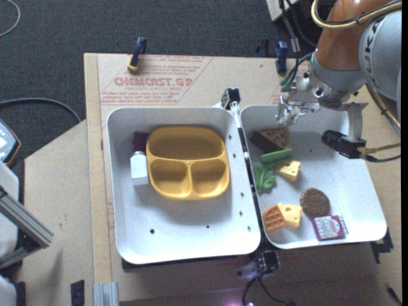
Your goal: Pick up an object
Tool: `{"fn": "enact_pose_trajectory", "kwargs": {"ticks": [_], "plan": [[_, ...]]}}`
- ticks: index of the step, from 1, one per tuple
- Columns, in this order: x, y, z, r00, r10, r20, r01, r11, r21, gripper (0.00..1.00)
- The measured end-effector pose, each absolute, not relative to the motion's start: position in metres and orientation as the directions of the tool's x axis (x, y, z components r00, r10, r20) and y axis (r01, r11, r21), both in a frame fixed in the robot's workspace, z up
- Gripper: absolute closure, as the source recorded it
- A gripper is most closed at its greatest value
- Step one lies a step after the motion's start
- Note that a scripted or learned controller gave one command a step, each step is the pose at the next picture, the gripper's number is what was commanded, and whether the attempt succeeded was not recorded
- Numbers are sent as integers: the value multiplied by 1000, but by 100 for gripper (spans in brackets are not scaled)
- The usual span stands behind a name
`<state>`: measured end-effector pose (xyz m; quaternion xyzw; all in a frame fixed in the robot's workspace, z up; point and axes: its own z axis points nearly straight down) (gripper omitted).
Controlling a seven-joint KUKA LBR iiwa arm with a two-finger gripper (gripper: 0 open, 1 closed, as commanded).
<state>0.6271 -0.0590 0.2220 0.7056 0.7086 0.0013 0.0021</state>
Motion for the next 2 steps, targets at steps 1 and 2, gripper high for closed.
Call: {"fn": "enact_pose_trajectory", "kwargs": {"ticks": [1, 2], "plan": [[648, -32, 215, -4, 1000, -1, 1000, 4, 5, 100], [647, -47, 226, 1, 1000, -2, 1000, -1, 5, 100]]}}
